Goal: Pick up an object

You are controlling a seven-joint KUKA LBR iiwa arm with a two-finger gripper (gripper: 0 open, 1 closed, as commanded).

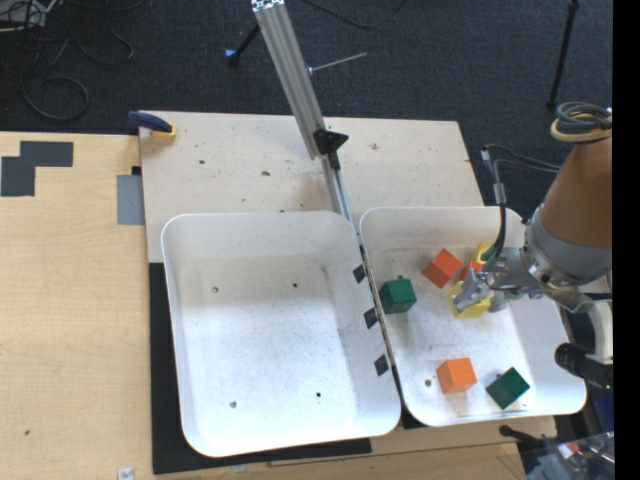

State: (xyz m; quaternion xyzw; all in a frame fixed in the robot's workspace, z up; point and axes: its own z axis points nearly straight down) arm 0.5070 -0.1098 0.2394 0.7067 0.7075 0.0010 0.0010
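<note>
The yellow piece (pixel 476 305) lies in the right bin (pixel 560 400), toward its right side, directly under the gripper (pixel 472 290). It looks like a small rigid block of plastic or painted wood: probably light, stiff, not fragile, with smooth faces that could slip out of a shallow pinch. Most of it is hidden by the gripper, so its shape is hard to read; the best hold is likely across two opposite flat sides, low on the body.

Whether the jaws are apart or clamped on it I cannot tell; metal and yellow overlap too closely.

Just beside it, up and left, sits an orange cube (pixel 442 267), near enough to be nudged. A green cube (pixel 398 295) rests by the divider between the bins. Nearer the front are a second orange cube (pixel 456 374) and a dark green cube (pixel 508 387), well apart from the gripper. The left bin (pixel 200 238) adjoins, both on the table (pixel 400 153).
</note>
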